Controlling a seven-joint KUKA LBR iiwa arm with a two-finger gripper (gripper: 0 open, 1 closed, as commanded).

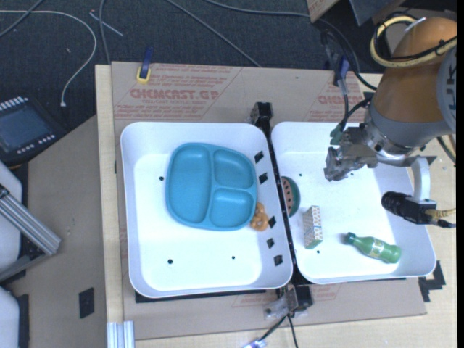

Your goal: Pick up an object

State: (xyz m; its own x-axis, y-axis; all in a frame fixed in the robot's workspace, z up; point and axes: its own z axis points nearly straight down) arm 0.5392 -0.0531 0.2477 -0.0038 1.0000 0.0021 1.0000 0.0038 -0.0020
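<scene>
Fingers [335, 171] above right bin [362, 201]; wrapped bar [312, 225], green bottle [374, 247] nearby.

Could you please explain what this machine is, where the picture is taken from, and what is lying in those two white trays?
The picture comes from one fixed camera above a bench, looking down at a slant. The grey and orange machine on the right is a robot arm, and at its end is a claw meant to pick things up. Here the claw hangs over the right bin, and nothing can be seen between its fingers.

The left bin holds a blue divided plate, with a small orange-brown item at the plate's lower right edge. The right bin holds a green bottle lying on its side, a small patterned packet, and a round dark item against the wall between the bins; what that last one is cannot be told.
</scene>
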